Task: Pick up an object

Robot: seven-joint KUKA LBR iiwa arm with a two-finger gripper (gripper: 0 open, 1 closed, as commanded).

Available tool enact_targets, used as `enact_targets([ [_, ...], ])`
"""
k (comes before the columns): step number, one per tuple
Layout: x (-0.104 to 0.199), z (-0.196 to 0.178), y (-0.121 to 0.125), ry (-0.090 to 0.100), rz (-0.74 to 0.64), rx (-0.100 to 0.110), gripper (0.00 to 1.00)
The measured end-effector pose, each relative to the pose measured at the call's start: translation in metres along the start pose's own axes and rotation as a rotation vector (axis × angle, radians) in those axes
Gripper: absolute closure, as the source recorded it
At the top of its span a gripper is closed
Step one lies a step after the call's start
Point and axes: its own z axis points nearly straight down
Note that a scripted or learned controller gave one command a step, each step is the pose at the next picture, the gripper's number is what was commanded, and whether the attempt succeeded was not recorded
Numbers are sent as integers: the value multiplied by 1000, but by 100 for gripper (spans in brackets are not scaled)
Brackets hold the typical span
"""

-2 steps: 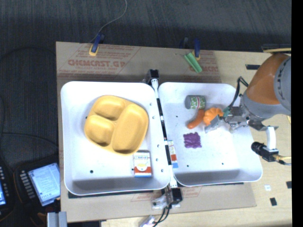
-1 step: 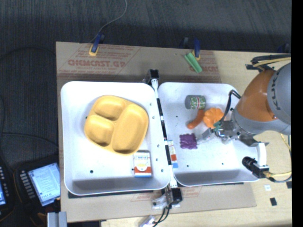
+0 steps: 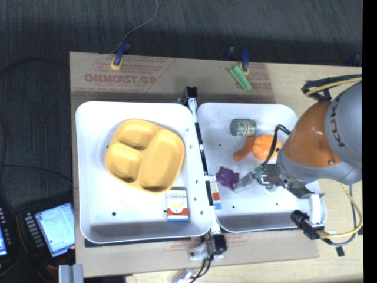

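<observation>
In the right bin (image 3: 247, 112) lie a small purple object (image 3: 227, 176), an orange carrot-like toy (image 3: 254, 147) and a grey-green can (image 3: 242, 127) on its side. My gripper (image 3: 252, 179) is low in this bin, its tip right beside the purple object's right edge. The orange-banded wrist (image 3: 306, 140) hangs over the bin's right half and hides what lies under it. Nothing is seen held.
The left bin (image 3: 94, 158) holds a large yellow sectioned tray (image 3: 144, 155) and a small orange-and-white box (image 3: 177, 205) near its front wall. A green marker-like object (image 3: 240, 77) lies on the cardboard behind the bins. A black divider strip (image 3: 200, 152) runs between the bins.
</observation>
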Motion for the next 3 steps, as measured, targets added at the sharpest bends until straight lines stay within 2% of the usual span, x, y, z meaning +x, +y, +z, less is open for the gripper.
enact_targets([
  [1, 1, 0, -3, -1, 0, -4, 0],
  [2, -48, 2, 23, 8, -3, 9, 0],
  [3, -49, -9, 24, 6, -2, 6, 100],
])
